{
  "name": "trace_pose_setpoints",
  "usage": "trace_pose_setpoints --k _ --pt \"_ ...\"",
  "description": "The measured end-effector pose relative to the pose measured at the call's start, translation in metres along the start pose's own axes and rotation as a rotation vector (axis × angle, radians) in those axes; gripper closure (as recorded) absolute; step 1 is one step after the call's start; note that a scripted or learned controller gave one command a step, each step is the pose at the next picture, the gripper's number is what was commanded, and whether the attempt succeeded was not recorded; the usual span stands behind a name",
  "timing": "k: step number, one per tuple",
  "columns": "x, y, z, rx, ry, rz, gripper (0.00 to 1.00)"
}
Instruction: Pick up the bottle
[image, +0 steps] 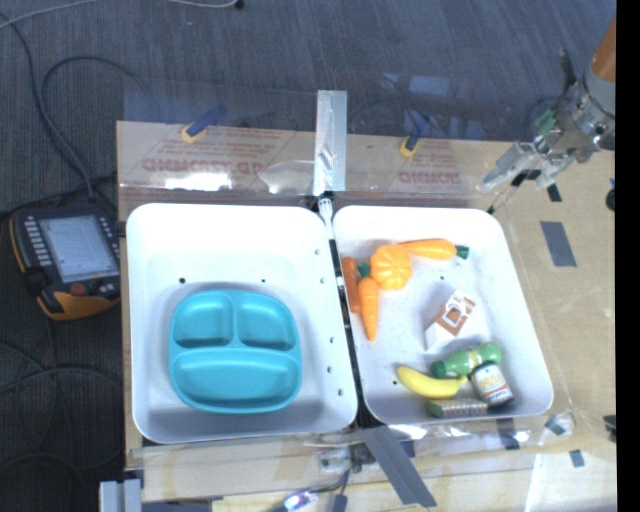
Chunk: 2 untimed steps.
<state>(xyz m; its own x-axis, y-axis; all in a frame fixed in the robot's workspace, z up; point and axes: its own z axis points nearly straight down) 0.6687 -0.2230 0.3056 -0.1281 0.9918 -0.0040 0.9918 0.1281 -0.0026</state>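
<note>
A green bottle (470, 359) lies on its side near the front right corner of the right bin (520, 290). Touching it on the front is a small bottle with a yellow label (491, 383). The gripper (520, 182) hangs above the bench beyond the right bin's far right corner, well away from both bottles. Its fingers are spread open with nothing between them.
A yellow banana (424, 380) and a dark stick-like item (456, 408) lie right beside the bottles. A white and orange carton (452, 315), orange carrots (367, 300) and an orange squash (392, 266) fill the rest of that bin. The left bin (150, 260) holds a blue divided plate (235, 350).
</note>
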Motion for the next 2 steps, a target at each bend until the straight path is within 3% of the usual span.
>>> trace_pose_setpoints --k 1,2 --pt "0.004 -0.033 0.128 0.002 0.002 0.011 0.0" --pt "0.028 -0.071 0.213 -0.003 0.006 0.022 0.0"
